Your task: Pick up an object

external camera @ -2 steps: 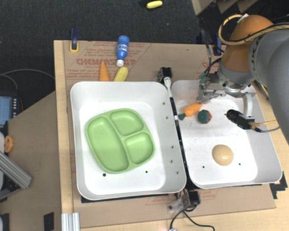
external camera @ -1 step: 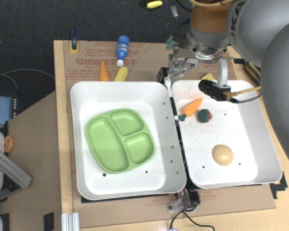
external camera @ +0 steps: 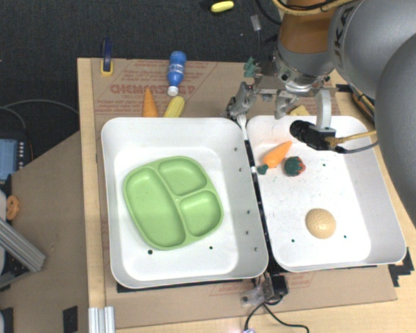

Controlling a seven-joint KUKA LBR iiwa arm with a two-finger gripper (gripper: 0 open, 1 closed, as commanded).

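My gripper (external camera: 262, 107) hangs over the back left corner of the right bin (external camera: 374, 207), its jaws spread apart and nothing between them. Just in front of it in that bin lie a small orange carrot (external camera: 276, 152) and a red and green strawberry (external camera: 293, 165), almost touching. A tan round ball (external camera: 320, 223) rests nearer the bin's front. The grey arm with its orange band comes in from the upper right.
The left bin (external camera: 125, 255) holds a green divided plate (external camera: 173, 201). Behind the bins on the cardboard lie a blue and white bottle (external camera: 175, 72), an orange carrot (external camera: 149, 104) and a yellow corn cob (external camera: 174, 106). A blue clamp (external camera: 107, 57) sits at the back left.
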